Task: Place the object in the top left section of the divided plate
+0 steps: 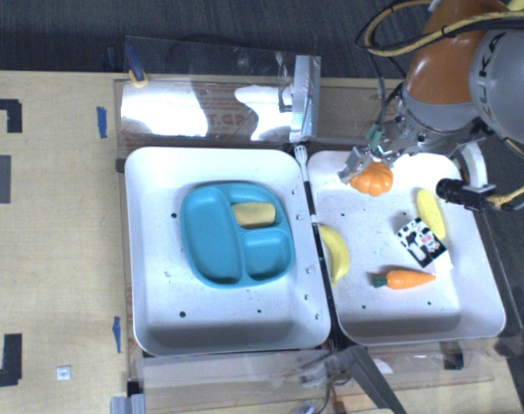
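A blue divided plate (pixel 211 240) lies in the left bin (pixel 149 188). A pale yellow block (pixel 255 215) rests in its upper right section. The long left section and the lower right section hold nothing. My gripper (pixel 363 157) hangs over the upper left corner of the right bin (pixel 477 309). A small orange pumpkin-shaped object (pixel 372 180) sits directly below its tip and touches it or nearly so. From this angle I cannot see whether the object is in its grasp.
In the right bin lie a banana (pixel 430 211), a black-and-white box (pixel 420 240) and a carrot (pixel 402 279). A second banana (pixel 334 252) leans against the divider between the bins. A shiny panel (pixel 210 102) stands behind the left bin.
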{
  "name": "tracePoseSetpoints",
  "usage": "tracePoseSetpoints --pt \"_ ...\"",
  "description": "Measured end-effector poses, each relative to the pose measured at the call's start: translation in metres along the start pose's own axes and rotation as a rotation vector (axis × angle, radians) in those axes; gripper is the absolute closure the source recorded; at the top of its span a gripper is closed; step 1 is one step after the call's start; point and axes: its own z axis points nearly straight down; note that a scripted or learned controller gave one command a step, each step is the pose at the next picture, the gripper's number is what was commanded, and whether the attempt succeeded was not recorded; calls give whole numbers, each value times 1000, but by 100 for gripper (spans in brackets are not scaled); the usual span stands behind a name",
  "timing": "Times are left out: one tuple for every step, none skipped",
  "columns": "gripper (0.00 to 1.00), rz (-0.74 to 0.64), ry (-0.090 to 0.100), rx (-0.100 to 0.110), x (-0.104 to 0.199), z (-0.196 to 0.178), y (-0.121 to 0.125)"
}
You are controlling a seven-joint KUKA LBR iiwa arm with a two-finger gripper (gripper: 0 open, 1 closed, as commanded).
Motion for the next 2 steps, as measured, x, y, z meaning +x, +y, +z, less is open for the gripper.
tracePoseSetpoints --pt "100 -137 -2 -1 7 19 27" --pt "0 -137 -2 -3 6 18 28"
